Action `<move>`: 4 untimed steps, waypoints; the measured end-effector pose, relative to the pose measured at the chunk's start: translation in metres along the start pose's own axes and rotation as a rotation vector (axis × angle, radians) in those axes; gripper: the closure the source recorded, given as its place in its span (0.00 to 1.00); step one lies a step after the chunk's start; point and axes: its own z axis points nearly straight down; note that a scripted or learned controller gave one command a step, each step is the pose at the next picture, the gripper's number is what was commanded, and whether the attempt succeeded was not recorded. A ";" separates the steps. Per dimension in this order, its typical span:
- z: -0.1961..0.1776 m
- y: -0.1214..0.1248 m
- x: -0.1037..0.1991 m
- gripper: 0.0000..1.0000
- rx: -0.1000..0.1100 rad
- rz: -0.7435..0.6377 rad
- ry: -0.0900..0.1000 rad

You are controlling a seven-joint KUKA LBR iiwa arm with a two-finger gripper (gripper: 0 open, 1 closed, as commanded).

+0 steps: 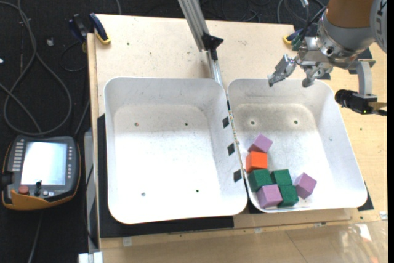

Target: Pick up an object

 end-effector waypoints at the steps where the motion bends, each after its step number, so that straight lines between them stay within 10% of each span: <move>1: 0.134 -0.060 -0.020 0.00 0.009 0.005 0.001; 2: 0.159 -0.138 -0.005 0.00 -0.030 0.007 -0.004; 3: 0.113 -0.145 -0.034 0.00 -0.007 0.004 -0.003; 4: 0.155 -0.135 -0.010 0.00 -0.022 0.003 -0.005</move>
